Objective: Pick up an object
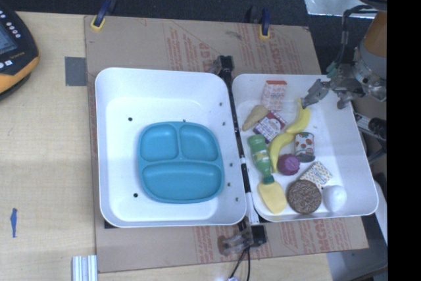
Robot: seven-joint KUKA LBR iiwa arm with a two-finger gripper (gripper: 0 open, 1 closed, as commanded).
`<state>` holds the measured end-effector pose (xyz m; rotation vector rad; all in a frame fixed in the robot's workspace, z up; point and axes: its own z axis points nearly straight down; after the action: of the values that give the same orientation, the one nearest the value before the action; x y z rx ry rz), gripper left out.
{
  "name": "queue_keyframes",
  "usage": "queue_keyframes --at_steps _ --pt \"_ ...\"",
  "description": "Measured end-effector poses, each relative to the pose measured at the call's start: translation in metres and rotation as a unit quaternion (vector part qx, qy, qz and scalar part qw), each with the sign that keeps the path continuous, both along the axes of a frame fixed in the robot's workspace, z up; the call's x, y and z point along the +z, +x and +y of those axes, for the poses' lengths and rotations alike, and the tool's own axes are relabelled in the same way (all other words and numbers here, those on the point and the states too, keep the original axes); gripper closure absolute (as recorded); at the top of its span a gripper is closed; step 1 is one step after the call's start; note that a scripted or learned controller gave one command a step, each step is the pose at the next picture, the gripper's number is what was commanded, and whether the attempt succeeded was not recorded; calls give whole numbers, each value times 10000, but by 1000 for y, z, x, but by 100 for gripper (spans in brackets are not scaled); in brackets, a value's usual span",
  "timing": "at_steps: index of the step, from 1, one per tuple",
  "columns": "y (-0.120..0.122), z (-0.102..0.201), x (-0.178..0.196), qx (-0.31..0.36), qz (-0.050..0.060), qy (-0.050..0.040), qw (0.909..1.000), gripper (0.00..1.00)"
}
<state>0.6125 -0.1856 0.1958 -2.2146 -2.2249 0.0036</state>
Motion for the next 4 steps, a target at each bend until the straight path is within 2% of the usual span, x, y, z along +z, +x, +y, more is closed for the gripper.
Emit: queue_keyframes --at_steps 1,2,3,4 --pt "-5 -4 -110 -1 42 5 10000 0" --pt "47 26 -41 17 -44 -5 10000 0" --pt "-5 17 -103 -22 -35 2 10000 0" --pt "23 92 -98 27 -65 -35 10000 0"
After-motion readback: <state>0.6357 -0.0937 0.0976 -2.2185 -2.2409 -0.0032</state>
